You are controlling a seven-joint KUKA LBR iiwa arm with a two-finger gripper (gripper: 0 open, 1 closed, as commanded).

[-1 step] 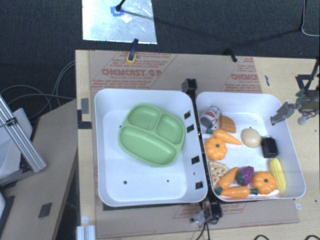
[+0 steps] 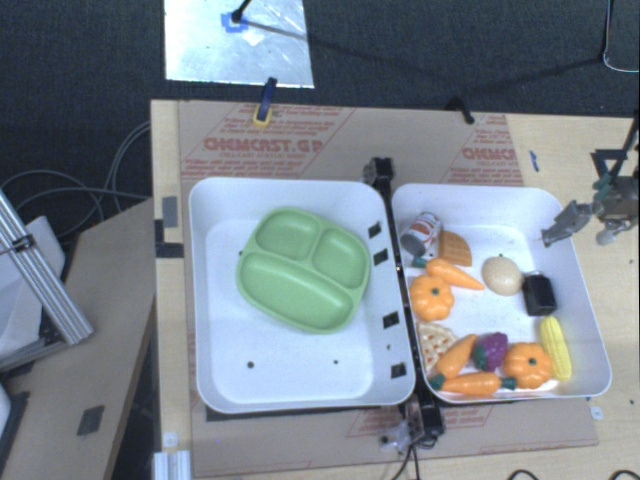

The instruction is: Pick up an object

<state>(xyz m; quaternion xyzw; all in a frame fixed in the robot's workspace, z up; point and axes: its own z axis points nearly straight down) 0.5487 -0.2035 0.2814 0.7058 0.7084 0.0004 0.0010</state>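
The right bin holds several toy foods. Among them are a small can, a tan bread slice, a beige egg, a black block, an orange pumpkin, a yellow corn cob, purple grapes and carrots. My gripper hangs over the bin's far right rim, above and to the right of the egg and the black block. Its two fingers stand apart with nothing between them.
In the left bin lies a green divided plate. A black divider strip runs between the bins. A shiny metal sheet lies behind the bench. An aluminium frame stands at the left.
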